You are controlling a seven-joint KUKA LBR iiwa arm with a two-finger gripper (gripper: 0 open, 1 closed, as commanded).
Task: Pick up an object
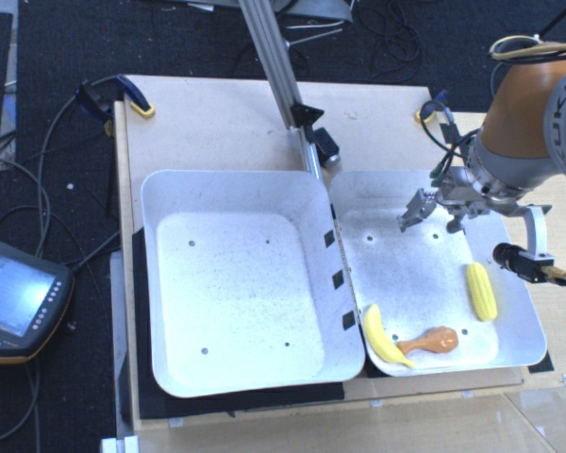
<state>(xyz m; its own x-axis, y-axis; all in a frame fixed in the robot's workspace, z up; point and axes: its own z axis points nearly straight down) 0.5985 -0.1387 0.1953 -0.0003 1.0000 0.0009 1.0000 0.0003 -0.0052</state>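
Observation:
In the right bin (pixel 396 262) lie three objects: a yellow corn cob (pixel 481 292) near the right wall, a yellow banana (pixel 381 336) at the front left corner, and a brown drumstick-shaped toy (pixel 429 342) just right of the banana. My gripper (pixel 438 213) hangs over the back part of the right bin, well behind the objects, with its two fingers spread apart and nothing between them.
The left bin (pixel 236 281) sits beside the right one, with a raised divider edge (pixel 340 262) between them. A slanted metal pole (pixel 278 59) stands at the back. Clamps (pixel 132 97) hold the bench corners. A teach pendant (pixel 14 300) lies off the bench at left.

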